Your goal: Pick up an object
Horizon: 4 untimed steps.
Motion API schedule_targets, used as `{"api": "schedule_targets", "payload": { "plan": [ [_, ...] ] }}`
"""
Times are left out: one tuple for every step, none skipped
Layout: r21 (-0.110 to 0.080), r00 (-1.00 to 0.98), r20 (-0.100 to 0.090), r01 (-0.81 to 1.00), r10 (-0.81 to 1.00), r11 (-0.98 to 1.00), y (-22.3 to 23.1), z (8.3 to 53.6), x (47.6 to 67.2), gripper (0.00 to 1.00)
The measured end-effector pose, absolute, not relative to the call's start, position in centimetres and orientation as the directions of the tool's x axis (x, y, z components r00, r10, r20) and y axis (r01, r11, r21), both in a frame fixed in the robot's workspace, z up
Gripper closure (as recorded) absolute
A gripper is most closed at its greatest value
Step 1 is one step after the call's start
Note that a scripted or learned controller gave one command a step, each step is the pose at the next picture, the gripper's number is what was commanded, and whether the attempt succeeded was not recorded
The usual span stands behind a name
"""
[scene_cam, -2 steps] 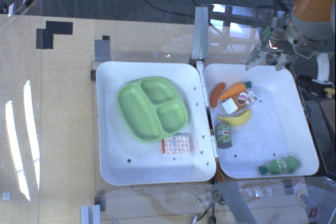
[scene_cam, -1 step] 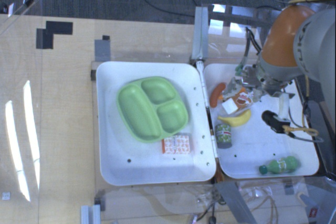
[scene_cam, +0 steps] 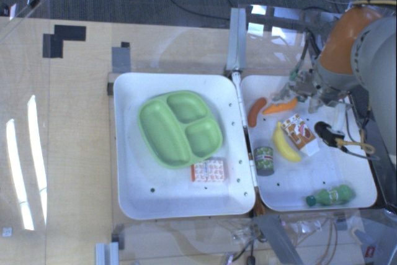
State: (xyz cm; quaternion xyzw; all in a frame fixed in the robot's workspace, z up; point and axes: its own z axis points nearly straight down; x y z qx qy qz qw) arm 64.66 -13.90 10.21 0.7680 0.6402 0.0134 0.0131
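gripper [scene_cam: 302, 91], whether open or closed i cannot tell, hangs at upper right over the slim orange plastic carrot [scene_cam: 280, 107]; probably light, rigid, slippery, best pinched mid-length.

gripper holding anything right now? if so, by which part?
Cannot be told. The gripper sits low at the back of the right bin, over one end of the carrot, but the wrist hides the contact.

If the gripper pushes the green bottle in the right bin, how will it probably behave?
The green bottle lies on its side near the right bin's front edge, so a push across its length would likely roll it. It looks like small, smooth plastic: probably light, and perhaps slippery between two fingers.
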Motion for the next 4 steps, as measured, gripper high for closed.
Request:
{"api": "schedule_targets", "payload": {
  "plan": [
    [0.036, 0.185, 0.007, 0.982, 0.983, -0.185, -14.5, 10.2, 65.0, 0.0],
    [0.01, 0.248, 0.002, 0.969, 0.969, -0.248, -14.3, 8.9, 65.3, 0.0],
    [0.015, 0.242, 0.002, 0.97, 0.97, -0.242, -14.1, 10.2, 65.5, 1.0],
    [0.008, 0.067, 0.0, 0.998, 0.998, -0.067, -9.2, 18.6, 62.0, 1.0]
  ]
}}
